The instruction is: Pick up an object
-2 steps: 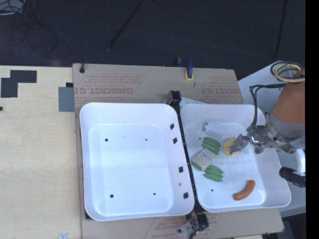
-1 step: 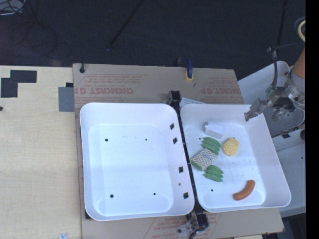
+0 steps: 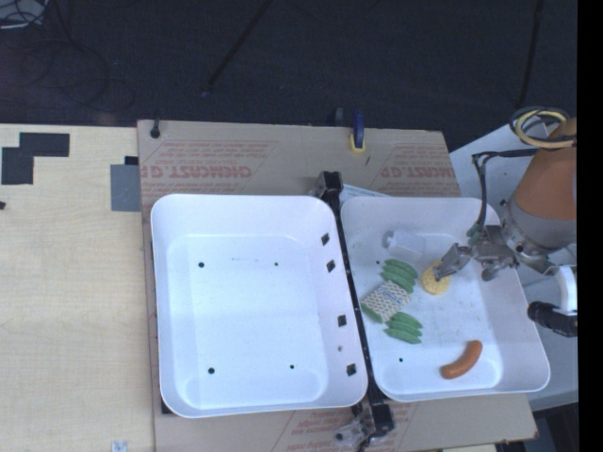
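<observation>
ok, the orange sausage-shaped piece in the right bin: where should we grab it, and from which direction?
Grip the orange sausage-shaped piece across its narrow middle, coming straight down. It lies flat on the right white bin floor, curved, running diagonally, with clear floor around it. Close the fingers perpendicular to that long axis.

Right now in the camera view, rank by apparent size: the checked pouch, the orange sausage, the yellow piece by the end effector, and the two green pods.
1. checked pouch
2. orange sausage
3. upper green pod and lower green pod, too alike to split, and close to the sausage
4. yellow piece, partly hidden by the end effector
</observation>
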Controlling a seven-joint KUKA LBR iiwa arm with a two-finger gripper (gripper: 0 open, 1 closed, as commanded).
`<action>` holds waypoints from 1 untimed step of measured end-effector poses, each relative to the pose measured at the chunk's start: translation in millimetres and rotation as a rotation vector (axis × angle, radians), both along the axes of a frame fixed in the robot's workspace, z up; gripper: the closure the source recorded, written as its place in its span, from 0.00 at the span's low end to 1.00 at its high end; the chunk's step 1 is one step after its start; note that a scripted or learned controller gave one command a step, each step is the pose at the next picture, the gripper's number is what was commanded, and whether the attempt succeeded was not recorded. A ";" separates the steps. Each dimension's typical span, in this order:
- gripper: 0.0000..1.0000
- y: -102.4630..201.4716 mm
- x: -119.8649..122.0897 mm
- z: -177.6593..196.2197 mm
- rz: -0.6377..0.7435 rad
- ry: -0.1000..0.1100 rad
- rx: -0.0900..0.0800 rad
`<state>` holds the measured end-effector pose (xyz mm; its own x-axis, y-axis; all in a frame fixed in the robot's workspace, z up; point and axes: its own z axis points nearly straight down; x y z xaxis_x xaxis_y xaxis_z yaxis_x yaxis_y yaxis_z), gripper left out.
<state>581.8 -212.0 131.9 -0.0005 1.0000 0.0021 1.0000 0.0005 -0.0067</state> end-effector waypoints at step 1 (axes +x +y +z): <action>0.00 82.1 20.3 -40.5 0.002 -0.015 -0.006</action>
<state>602.0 -130.0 91.4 -0.0024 1.0000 -0.0036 1.0000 0.0025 0.0087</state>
